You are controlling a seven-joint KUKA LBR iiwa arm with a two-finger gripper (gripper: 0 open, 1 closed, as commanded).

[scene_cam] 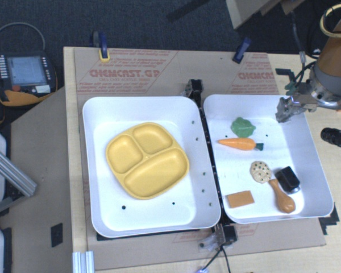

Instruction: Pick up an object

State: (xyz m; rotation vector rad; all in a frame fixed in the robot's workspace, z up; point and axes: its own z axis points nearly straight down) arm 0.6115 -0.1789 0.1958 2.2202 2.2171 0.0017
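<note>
On the cardboard-topped bench, the gripper (284, 110) hangs at the right bin's (315, 152) far edge, finger state unclear; the carrot (237, 144) lies crosswise, nearer the camera and leftward

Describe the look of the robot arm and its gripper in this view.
The arm has an orange band above a pale grey wrist ring. Dark cables loop around the wrist. The gripper is small, metallic grey, with dark fittings beside it.

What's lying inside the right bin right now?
The right bin holds a green leafy piece, a carrot, a tan block, a speckled brush and a black block lying across its handle, hiding that part.
</note>
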